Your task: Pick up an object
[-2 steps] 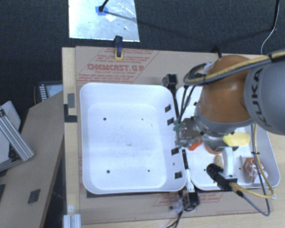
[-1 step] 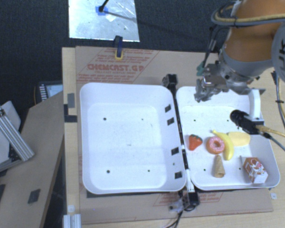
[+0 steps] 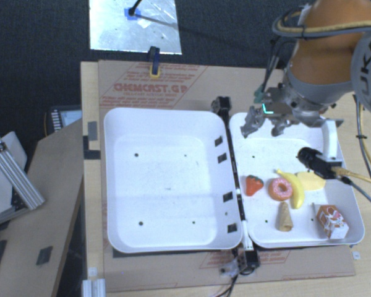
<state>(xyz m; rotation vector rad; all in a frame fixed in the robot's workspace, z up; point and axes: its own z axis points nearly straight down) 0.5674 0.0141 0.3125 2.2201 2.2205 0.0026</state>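
Hovering spread and empty at the right bin's far end, the two-finger gripper (image 3: 264, 126) has the red toy strawberry (image 3: 254, 185) lying toward the camera.

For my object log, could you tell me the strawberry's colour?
Red, seen in the camera view: strawberry.

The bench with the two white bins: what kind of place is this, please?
Probably a robotics lab. A robot arm hangs over the right bin, which holds toy food such as a banana and a doughnut.

Smooth white plastic bins (image 3: 167, 240) — matt cardboard (image 3: 154, 85) beneath
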